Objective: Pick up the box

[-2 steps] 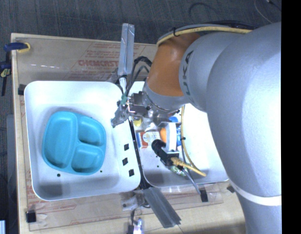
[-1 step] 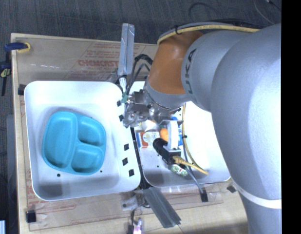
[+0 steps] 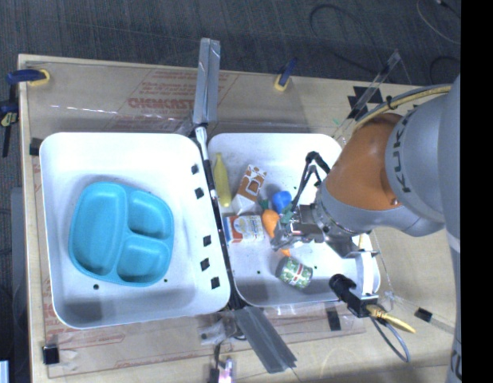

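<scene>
Right, arm (image 3: 390, 174) is in from the right, wrist low over the right bin (image 3: 254, 294). Gripper (image 3: 288, 231) sits mid-bin among the clutter, just right of the orange piece (image 3: 269, 222) and just above the green can (image 3: 295, 272). Can't tell how the claw stands, the metal there blurs into the objects, and nothing is visibly between the tips.

Box (image 3: 250, 181), brown and white, lies toward the far side of the right bin, near the gripper but apart from it. Yellow bottle (image 3: 222, 179) lies along the bin's left wall, just left of the box. Blue ball (image 3: 280, 199) is right of the box. White packet (image 3: 246, 228) with red print lies left of the orange piece.

Left bin (image 3: 55, 166) holds a blue divided tray (image 3: 121, 233).
</scene>
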{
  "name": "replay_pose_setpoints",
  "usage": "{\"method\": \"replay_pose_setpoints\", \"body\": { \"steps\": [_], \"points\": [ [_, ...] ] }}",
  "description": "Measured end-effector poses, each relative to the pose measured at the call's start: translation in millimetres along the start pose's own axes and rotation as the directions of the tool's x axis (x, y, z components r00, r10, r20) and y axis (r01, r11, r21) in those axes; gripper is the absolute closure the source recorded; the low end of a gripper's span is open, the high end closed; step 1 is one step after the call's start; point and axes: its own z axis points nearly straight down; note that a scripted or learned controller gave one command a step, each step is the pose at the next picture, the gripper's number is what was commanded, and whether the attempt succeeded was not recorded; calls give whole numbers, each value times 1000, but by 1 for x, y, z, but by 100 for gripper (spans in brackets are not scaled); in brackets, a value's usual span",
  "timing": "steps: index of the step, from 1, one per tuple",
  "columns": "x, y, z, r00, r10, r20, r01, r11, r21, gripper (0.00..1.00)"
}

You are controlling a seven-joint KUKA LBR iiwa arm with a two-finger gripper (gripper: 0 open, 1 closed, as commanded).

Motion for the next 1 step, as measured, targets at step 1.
{"method": "replay_pose_setpoints", "body": {
  "steps": [1],
  "points": [
    [42,-3,77,938,-347,4,347,938,-3,100]
  ]
}}
